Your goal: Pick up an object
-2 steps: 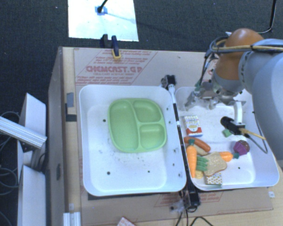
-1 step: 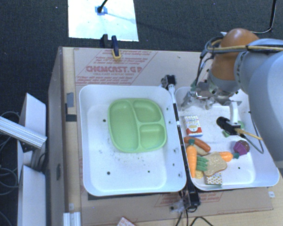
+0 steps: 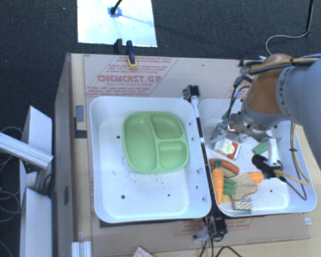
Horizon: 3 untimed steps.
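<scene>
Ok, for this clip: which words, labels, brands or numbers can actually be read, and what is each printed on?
"CHEMCAST GP", in red capitals, on the brown protective sheet behind the left bin.
Smaller red print repeated above and below it on that sheet: too blurred to read.
Label on the small red-and-white packet in the right bin: too small to read.

the objects lie in a loose heap in the right bin (image 3: 297, 197), toward its inner wall. a white packet (image 3: 226, 148) with red print sits nearest the bin's far end, tilted. just nearer, a sausage (image 3: 224, 166) lies crosswise. a carrot (image 3: 218, 182) lies lengthwise along the wall. a toast slice (image 3: 244, 184) rests beside it, a patterned block (image 3: 242, 203) at the bin's near edge.
</scene>
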Motion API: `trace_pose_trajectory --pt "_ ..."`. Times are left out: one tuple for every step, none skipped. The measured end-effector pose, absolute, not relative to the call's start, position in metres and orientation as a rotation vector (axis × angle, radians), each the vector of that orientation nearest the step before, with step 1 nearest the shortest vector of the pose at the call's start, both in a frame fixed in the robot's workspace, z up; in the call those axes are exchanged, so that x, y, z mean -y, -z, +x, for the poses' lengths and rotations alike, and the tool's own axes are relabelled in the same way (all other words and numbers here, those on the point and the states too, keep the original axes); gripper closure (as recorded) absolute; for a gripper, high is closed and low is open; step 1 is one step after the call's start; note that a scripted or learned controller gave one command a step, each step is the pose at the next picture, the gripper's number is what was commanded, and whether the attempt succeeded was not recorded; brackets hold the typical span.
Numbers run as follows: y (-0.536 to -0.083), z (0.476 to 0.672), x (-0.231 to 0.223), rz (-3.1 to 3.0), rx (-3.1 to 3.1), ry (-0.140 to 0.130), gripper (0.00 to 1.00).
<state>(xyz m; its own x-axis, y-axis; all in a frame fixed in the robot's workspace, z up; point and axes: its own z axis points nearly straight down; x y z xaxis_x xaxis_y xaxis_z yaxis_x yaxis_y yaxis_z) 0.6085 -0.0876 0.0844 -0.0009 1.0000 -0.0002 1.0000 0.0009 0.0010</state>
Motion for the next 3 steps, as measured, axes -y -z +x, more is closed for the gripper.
trace_pose_trajectory --pt "-0.084 0.528 0.089 2.221 -2.222 0.000 0.00" --pt "-0.095 0.530 0.089 2.217 -2.220 -0.007 1.00" --pt "-0.205 0.547 0.055 2.214 -2.223 -0.006 1.00"
